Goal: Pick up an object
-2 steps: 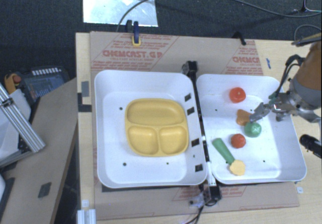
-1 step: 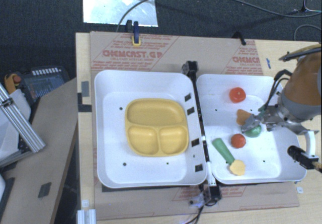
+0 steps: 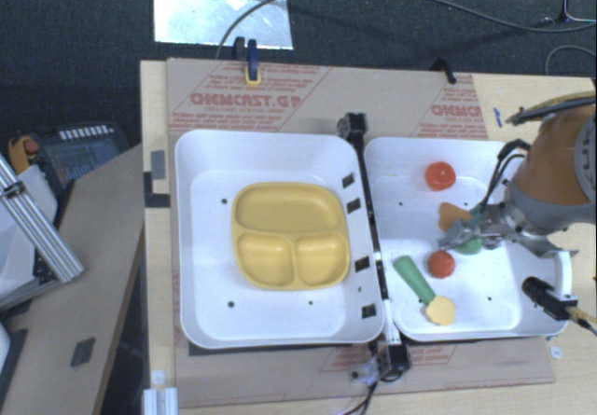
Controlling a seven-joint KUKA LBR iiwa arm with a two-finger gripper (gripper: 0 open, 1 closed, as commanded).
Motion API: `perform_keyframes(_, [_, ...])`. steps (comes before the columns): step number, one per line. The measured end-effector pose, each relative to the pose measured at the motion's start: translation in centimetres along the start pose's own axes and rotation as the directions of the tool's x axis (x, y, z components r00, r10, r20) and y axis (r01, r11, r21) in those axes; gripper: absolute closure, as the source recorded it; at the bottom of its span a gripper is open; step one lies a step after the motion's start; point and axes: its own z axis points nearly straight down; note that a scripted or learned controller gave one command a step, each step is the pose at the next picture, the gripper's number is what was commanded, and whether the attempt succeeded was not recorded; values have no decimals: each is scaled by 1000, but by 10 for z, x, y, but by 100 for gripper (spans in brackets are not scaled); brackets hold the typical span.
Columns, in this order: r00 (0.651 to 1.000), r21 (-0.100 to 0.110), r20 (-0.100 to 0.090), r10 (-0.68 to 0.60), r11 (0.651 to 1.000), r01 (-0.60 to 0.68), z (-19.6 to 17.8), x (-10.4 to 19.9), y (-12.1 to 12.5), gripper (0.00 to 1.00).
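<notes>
My gripper (image 3: 461, 236) is low over the middle of the right bin (image 3: 401, 161), reaching in from the right. A small green object (image 3: 471, 246) lies right beneath it, partly hidden. An orange piece (image 3: 453, 214) sits just behind the gripper and a small red ball (image 3: 441, 264) just in front of it. Farther back lies a red tomato-like object (image 3: 440, 175). A green stick (image 3: 411, 278) and a yellow piece (image 3: 440, 311) lie at the bin's front.
The left bin (image 3: 201, 217) holds a yellow divided plate (image 3: 290, 234). A black divider with clips (image 3: 367, 227) runs between the bins. The grey arm with its orange band (image 3: 560, 171) covers the right bin's right side.
</notes>
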Motion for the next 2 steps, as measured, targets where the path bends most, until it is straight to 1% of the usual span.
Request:
perform_keyframes(1, [1000, -3, 1, 0, 1000, 0, -12, 0, 1, 100])
perform_keyframes(2, [1000, -6, 2, -3, 1000, 3, -58, 6, 2, 100])
